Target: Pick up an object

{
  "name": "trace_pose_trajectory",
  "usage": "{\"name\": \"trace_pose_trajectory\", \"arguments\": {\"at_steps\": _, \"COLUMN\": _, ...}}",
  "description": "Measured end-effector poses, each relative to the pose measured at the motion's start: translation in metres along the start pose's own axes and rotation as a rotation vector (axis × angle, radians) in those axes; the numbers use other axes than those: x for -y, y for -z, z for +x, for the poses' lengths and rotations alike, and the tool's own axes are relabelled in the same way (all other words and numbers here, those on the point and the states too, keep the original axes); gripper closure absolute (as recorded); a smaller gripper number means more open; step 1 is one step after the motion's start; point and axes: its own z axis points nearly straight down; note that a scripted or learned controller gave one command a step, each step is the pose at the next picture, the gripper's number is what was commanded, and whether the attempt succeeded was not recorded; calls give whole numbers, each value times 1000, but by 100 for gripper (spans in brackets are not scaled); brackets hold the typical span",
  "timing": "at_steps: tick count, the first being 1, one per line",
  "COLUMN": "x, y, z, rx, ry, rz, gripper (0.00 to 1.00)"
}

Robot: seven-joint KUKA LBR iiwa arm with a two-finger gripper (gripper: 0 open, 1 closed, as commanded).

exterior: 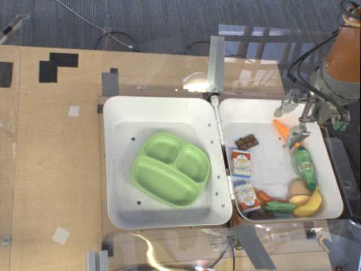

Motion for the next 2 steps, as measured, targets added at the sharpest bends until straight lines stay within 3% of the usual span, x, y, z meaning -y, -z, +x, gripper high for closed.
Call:
{"name": "trace_pose_trajectory", "arguments": {"at_steps": 1, "x": 43, "y": -170, "z": -37, "rx": -14, "ry": -94, "rz": -3, "gripper": 0}}
{"name": "trace_pose_trajectory", "arguments": {"at_steps": 2, "x": 85, "y": -176, "z": -10, "rx": 2, "ry": -2, "rz": 2, "gripper": 0}}
